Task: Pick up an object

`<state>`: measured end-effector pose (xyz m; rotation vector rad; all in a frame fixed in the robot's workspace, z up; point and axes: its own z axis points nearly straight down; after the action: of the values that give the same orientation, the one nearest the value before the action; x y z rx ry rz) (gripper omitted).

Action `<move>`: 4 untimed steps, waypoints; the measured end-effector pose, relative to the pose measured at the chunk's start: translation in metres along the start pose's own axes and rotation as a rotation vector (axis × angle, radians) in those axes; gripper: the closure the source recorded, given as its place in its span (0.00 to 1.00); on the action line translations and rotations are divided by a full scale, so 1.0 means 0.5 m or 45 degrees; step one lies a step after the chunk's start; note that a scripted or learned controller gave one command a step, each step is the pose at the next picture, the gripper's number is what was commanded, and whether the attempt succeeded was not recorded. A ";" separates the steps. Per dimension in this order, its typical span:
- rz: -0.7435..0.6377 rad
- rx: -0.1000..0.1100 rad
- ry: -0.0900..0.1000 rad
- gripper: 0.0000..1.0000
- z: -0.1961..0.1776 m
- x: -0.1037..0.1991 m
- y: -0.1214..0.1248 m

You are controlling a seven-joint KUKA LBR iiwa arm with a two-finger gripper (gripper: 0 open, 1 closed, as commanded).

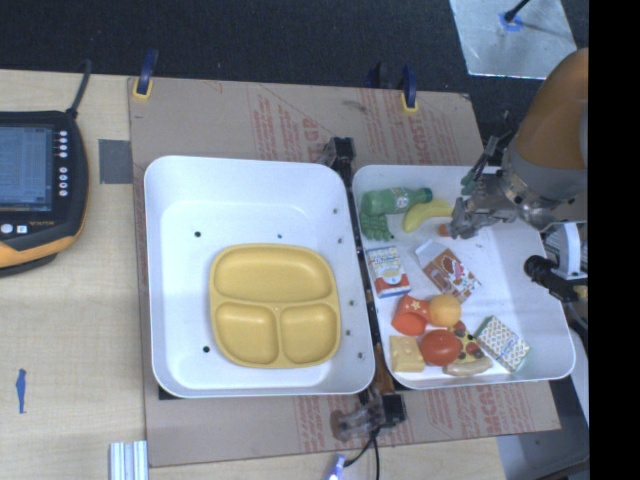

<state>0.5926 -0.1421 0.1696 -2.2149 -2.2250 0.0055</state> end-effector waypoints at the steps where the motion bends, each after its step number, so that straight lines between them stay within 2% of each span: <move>1: 0.001 -0.003 0.002 1.00 -0.053 0.078 0.030; 2: 0.001 -0.003 0.002 1.00 -0.092 0.196 0.119; 3: 0.000 -0.002 0.002 0.00 -0.092 0.196 0.119; 4: 0.002 0.001 0.000 0.00 0.024 0.096 0.126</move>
<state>0.6555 -0.0936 0.1575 -2.2165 -2.2225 0.0069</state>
